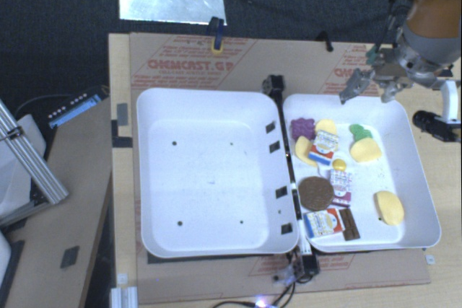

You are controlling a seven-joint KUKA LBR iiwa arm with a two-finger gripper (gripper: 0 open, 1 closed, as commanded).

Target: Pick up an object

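Above the right bin's point(415, 177) far rim, gripper point(371, 91) hangs w/ fingers spread apart, nothing between them. Right bin holds approx. a dozen objs: purple grapes point(303, 128), yellow lemon point(390, 207), brown round cookie point(316, 193), green-topped yellow item point(364, 146), small packets. Left bin point(209, 169) sits alongside, touching at center clips.

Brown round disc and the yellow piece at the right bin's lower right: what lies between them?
Camera view: bare white bin floor lies between the brown round disc and the yellow piece.
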